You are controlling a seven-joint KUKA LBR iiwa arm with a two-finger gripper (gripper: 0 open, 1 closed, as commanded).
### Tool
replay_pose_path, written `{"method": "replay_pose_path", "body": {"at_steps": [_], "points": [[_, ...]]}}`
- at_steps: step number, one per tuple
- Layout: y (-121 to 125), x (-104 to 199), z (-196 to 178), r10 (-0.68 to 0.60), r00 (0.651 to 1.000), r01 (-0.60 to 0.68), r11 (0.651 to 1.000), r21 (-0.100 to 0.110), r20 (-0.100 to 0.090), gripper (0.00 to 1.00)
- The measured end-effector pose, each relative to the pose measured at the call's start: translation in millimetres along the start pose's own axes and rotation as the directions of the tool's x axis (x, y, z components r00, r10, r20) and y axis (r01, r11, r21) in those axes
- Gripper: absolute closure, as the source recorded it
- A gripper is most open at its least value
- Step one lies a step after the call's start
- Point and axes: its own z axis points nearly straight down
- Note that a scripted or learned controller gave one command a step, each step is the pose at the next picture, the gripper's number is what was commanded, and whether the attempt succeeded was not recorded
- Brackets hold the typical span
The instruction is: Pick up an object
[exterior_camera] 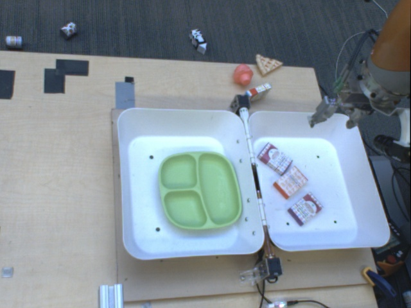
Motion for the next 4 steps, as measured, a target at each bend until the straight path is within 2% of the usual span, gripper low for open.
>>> {"method": "replay_pose_path", "body": {"at_steps": [1, 2, 3, 4], "points": [[-29.2, 21.8, 156.3, 0.002, 1.000, -0.002, 1.000, 0.003, -0.001, 0.00], [-92.6, 34.0, 178.0, 0.003, 1.000, -0.003, 1.000, -0.006, 0.002, 0.00], [-90.6, 34.4, 166.6, 0.002, 1.000, -0.002, 1.000, -0.012, 0.002, 1.00], [-123.5, 112.6, 79.8, -0.001, 1.000, 0.001, 1.000, -0.001, -0.001, 1.00]]}}
